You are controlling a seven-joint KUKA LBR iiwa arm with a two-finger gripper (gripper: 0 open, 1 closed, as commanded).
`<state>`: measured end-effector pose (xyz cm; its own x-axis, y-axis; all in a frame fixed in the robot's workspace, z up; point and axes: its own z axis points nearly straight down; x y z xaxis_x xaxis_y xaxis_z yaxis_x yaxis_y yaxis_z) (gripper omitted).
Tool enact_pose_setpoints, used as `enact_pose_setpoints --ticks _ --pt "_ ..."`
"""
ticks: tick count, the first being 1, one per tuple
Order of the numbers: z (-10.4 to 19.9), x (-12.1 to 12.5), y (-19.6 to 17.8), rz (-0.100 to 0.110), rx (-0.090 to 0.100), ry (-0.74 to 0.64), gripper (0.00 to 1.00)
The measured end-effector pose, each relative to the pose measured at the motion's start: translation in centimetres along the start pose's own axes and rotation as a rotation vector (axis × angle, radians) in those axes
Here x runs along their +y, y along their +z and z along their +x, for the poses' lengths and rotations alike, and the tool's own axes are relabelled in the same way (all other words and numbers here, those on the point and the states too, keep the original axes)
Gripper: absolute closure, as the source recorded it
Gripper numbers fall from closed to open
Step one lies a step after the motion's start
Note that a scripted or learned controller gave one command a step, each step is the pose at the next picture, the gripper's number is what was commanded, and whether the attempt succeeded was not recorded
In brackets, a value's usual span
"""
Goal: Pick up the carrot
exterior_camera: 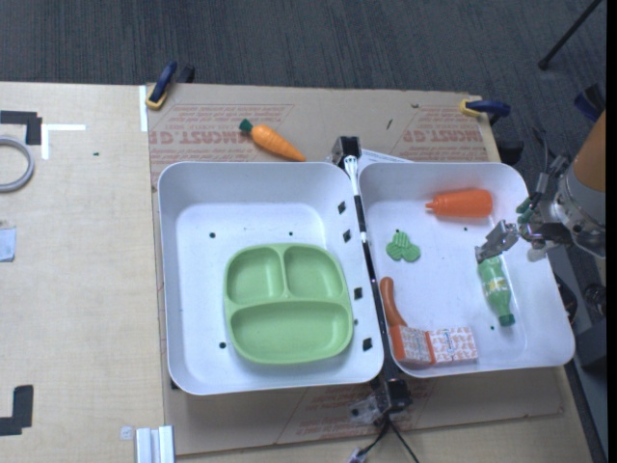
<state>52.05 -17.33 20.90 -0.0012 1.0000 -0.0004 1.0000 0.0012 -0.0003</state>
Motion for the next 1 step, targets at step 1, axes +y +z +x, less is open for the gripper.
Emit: enact_pose_setpoints --ticks 1 --pt "-0.08 12.17 10.03 0.003 0.000 0.059 0.00"
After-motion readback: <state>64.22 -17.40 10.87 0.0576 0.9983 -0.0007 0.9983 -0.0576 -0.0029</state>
